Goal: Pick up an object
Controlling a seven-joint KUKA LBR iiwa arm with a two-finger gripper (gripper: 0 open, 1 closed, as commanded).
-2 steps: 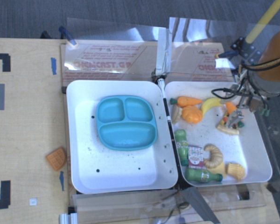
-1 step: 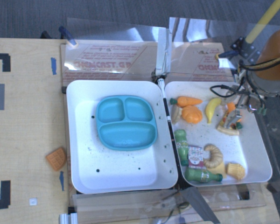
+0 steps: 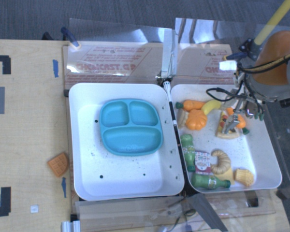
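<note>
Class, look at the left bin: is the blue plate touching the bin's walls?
Apart. The camera view shows bare white bin floor on every side of the blue plate, between it and the left bin's walls.

— Where does the camera sit?
— High above my bench (image 3: pixel 24 110), fixed, looking down at a slant on both bins.
— How near?
— Far enough to take in both; I reach in from its right.

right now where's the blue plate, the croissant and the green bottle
blue plate (image 3: pixel 131 126), camera view, middle of its divider
croissant (image 3: pixel 221 160), camera view, middle of its curve
green bottle (image 3: pixel 209 181), camera view, its body
</note>
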